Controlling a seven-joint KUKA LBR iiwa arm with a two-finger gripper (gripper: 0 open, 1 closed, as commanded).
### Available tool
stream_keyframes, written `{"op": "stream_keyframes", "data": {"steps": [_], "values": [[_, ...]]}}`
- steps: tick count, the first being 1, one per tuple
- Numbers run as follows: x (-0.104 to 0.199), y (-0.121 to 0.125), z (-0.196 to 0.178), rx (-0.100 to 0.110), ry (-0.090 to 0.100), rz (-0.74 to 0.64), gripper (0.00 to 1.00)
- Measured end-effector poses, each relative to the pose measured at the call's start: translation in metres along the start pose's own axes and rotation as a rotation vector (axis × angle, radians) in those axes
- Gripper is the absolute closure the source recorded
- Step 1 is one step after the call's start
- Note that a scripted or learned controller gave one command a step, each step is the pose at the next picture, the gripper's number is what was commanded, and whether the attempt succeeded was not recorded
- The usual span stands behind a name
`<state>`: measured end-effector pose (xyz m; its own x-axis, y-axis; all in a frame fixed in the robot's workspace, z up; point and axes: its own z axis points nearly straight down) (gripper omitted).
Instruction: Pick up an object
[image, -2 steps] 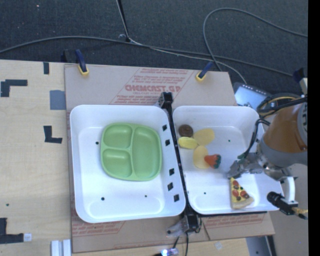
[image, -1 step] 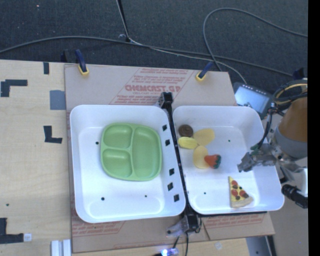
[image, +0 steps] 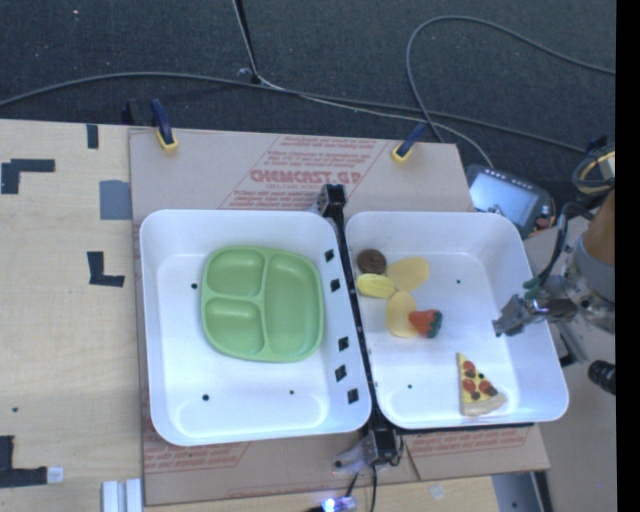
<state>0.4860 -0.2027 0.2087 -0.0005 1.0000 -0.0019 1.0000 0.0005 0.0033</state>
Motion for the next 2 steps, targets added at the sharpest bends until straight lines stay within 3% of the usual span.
{"op": "stream_keyframes", "data": {"steps": [1,2], "values": [[0.003,0.0,-0.043,0.0,0.0,-0.001,1.0],[0.058,0.024,-0.047,0.003,0.003,-0.007,1.0]]}}
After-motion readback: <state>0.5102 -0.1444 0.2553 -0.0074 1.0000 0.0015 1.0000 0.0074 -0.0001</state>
